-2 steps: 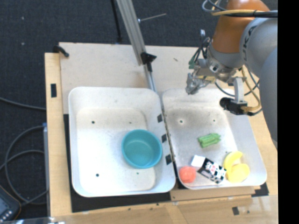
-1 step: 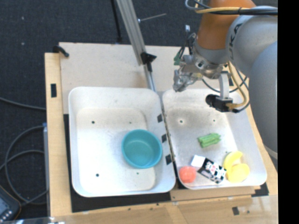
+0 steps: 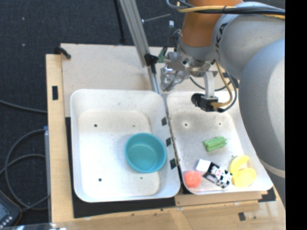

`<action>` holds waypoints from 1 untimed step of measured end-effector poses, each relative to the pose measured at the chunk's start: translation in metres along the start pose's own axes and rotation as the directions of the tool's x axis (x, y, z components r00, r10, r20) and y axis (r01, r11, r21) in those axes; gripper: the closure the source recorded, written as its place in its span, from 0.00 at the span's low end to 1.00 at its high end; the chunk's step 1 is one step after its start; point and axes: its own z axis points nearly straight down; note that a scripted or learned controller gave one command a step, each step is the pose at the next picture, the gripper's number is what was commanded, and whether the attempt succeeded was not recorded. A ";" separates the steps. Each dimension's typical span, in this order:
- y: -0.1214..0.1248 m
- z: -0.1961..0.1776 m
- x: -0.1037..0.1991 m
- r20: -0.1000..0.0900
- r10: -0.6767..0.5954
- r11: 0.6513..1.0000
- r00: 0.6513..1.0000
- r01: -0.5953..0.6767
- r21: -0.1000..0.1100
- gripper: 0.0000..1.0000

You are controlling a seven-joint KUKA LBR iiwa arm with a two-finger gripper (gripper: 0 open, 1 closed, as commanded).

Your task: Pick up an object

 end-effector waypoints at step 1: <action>0.004 -0.007 0.057 0.000 0.000 1.000 1.000 0.000 0.000 1.00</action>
